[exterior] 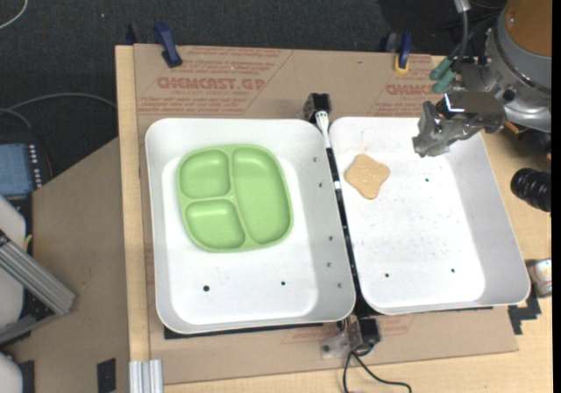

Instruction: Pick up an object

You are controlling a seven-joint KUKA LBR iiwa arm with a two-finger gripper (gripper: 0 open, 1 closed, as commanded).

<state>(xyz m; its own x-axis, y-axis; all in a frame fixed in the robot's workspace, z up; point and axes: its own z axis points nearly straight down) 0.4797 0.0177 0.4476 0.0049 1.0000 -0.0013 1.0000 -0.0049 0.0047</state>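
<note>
A tan, biscuit-like piece lies flat in the right bin, near its upper left corner. My gripper hangs over the upper part of that same bin, to the right of the piece and apart from it. Nothing shows between its fingers. A green divided plate with three compartments rests in the left bin.
Both white bins sit side by side on a cardboard sheet held by blue clamps. A black bracket stands at the top of the gap between the bins. Dark knobs lie off the right bin's right edge.
</note>
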